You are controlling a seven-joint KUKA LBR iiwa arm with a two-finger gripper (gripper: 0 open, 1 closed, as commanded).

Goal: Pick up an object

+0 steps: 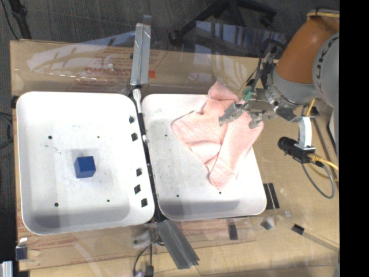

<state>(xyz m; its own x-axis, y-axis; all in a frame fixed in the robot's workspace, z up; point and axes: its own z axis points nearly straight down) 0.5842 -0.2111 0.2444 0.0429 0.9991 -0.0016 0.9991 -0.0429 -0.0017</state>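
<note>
On the left, the left bin (pixel 34 154) is shallow and white, and a small blue cube (pixel 85 167) rests on its floor, a little left of the middle and toward the near side. The cube stands alone, well apart from the walls. Between the two bins runs a dark divider (pixel 144 154) with some small black clips on it, and a grey metal bar (pixel 140 53) stands on the brown surface (pixel 69 62) behind the place where the bins meet.

The right bin (pixel 173 195) holds a pink cloth (pixel 222 137). The cloth is crumpled and lies in the far right part of this bin. Its long axis runs from the far edge, where one corner rises near the rim, down toward the near right side, where it ends in a narrow folded tip. A wider flap of it spreads to the left, flat on the bin floor.

The gripper (pixel 242 115) is over the upper right part of the cloth, and the grey arm with the orange band (pixel 300 51) comes in from the right. The two fingers (pixel 229 115) are spread apart, one toward the left and one toward the right, just above or touching the fabric; I cannot tell which. No cloth is seen pinched between them.
</note>
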